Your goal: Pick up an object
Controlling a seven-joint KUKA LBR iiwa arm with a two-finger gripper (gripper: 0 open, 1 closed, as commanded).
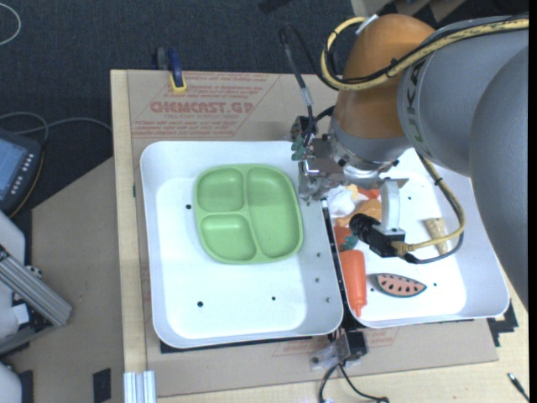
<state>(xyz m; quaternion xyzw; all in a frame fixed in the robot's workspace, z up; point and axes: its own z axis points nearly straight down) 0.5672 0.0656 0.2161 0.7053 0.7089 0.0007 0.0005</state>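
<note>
Camera view looks down at a slant on the surface (126,309), a brown board with red lettering along its far edge. Nearest the lens, the rims of the two white bins meet at about 6 o'clock. The right bin (470,296) holds the small items. A watermelon slice toy (399,285) lies flat near that bin's near edge, its long axis running from 9 to 3 o'clock. Just beside it, towards 9 o'clock, a carrot toy (353,280) lies along the divider between the bins, its long axis from 12 to 6 o'clock with the narrow tip at 6. White floor lies open around the slice towards 3 and 6 o'clock.

The left bin (168,292) carries a green divided plate (249,212) in its far half, three compartments facing up, and its near half is bare white floor.

Farther back, the grey arm enters from 3 o'clock, its orange band (386,53) above the wrist, and bends down over the divider at the far end of the right bin. The pincer (336,193) hangs low there, over a cluster of white and orange items too hidden to name, and whether it is spread or pressed together cannot be told. A black cable (436,242) loops from the wrist towards 4 o'clock.
</note>
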